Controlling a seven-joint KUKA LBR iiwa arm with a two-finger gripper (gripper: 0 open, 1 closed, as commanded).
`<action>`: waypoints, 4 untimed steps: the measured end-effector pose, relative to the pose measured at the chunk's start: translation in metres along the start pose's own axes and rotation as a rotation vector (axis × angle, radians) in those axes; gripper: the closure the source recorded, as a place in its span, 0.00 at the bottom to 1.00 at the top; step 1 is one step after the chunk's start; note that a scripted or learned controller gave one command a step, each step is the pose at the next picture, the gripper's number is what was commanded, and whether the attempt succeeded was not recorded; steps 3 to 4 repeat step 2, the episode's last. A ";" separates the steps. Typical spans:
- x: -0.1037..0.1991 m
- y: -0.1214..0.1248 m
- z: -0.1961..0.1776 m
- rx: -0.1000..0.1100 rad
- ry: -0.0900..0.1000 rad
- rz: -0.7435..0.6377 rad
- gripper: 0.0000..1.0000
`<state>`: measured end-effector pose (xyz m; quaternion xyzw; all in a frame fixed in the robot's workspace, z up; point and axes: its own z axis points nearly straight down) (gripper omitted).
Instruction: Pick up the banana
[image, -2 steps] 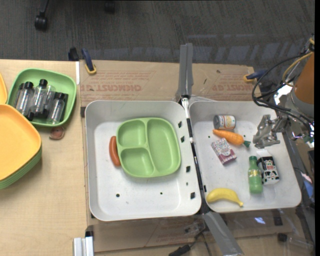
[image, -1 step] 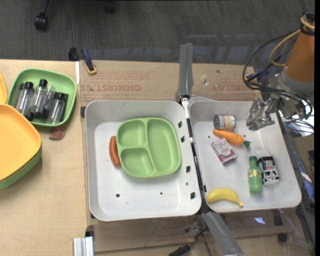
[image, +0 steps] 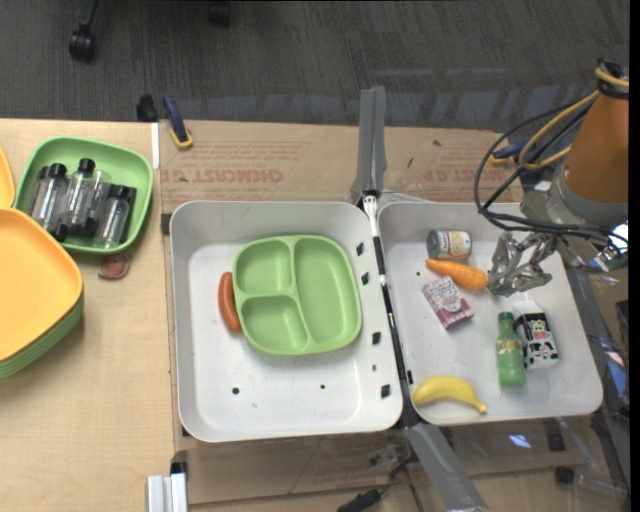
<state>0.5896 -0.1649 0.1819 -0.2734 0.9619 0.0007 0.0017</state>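
The banana (image: 448, 393) lies at the right bin's (image: 572, 400) lower-left edge, well below the gripper (image: 516, 270), apparently empty though its opening I cannot tell, so a descent here might catch the carrot (image: 456, 273) instead.

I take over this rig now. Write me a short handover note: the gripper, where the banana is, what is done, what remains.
Gripper: in the right bin, beside the carrot, holding nothing that I can see.
Banana: lying at the near edge of the right bin, apart from the gripper.
Done: nothing yet; the banana is not picked.
Left: move to the banana, grasp it, lift it.
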 end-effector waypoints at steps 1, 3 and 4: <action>0.051 -0.035 -0.016 0.001 -0.001 -0.255 1.00; 0.083 0.033 -0.010 -0.002 0.001 -0.525 1.00; 0.083 0.033 -0.010 -0.002 0.001 -0.525 1.00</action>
